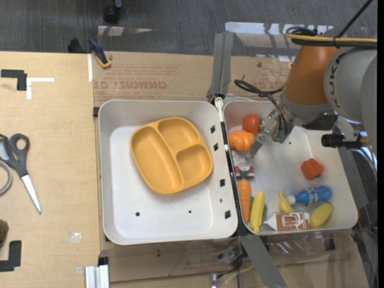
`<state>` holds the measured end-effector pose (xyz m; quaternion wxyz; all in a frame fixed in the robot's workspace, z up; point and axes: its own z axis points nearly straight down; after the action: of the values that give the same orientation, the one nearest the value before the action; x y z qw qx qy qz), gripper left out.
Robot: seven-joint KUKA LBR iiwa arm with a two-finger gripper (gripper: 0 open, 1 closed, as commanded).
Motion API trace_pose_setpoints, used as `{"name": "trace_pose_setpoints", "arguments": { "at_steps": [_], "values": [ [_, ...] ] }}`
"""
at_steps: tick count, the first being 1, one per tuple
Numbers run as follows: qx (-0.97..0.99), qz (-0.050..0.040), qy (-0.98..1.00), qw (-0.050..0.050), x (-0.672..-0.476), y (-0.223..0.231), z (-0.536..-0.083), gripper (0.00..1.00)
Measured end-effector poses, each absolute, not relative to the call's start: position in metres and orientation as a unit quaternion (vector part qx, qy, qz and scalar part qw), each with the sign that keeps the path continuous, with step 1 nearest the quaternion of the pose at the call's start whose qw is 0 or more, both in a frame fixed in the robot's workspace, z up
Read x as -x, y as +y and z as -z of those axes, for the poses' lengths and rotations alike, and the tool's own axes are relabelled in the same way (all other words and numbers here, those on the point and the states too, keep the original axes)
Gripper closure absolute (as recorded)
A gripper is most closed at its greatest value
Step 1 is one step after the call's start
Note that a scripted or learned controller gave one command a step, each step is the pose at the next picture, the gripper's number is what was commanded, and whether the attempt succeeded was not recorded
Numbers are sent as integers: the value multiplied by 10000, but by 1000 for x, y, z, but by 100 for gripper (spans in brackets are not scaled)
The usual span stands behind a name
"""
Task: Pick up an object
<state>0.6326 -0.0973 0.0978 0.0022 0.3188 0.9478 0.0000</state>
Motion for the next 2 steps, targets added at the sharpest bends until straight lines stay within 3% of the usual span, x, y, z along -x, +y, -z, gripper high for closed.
{"name": "trace_pose_setpoints", "arguments": {
  "at_steps": [1,2],
  "values": [
    [-3272,33,9450,-32,-640,-98,-97,0],
    [-4723,-3,8814,29,-642,-105,-97,0]
  ]
}}
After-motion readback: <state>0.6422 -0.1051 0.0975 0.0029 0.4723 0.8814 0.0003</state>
